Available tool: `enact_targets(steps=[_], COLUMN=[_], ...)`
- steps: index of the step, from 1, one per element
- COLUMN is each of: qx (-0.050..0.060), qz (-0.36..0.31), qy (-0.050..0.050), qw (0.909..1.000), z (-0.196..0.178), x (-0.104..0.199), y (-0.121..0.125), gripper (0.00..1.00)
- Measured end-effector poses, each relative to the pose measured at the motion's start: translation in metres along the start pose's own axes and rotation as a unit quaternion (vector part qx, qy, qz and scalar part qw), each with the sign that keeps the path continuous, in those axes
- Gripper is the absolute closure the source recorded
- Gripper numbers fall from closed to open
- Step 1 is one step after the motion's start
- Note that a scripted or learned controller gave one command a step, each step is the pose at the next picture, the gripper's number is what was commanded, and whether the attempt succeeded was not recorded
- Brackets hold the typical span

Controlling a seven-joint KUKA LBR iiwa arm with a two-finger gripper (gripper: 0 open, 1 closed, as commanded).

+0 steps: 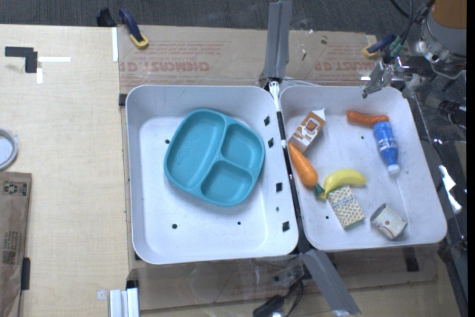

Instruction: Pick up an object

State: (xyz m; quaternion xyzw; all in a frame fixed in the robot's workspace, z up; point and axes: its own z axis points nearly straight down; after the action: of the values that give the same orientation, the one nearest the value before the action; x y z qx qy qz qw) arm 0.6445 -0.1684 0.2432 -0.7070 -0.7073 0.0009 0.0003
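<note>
The right bin [427, 182] holds several objects. A small white and brown carton [308, 130] lies at the far left, with an orange carrot [302, 165] just in front of it. A yellow banana [345, 178] and a patterned packet [346, 206] sit near the middle, and a small white tub [389, 221] lies at the front right. A blue bottle [384, 145] lies below a small orange piece [367, 116]. My gripper [377, 82] hangs over the bin's far right corner, above and right of the orange piece and apart from it. Nothing shows in its grasp.
The left bin [141, 182] carries a blue divided plate [215, 157]. A grey post [278, 37] rises behind the seam between the bins. Cables and the arm's orange band [453, 4] crowd the far right. A blue and yellow clamp [133, 30] sits on the cardboard at the back left.
</note>
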Motion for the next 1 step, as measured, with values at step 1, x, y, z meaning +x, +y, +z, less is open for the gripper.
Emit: enact_targets(steps=[1], qx=[0.001], qz=[0.024], qy=[0.002], qw=[0.9997], z=[0.1449], x=[0.0050], y=[-0.0316], gripper=[0.00])
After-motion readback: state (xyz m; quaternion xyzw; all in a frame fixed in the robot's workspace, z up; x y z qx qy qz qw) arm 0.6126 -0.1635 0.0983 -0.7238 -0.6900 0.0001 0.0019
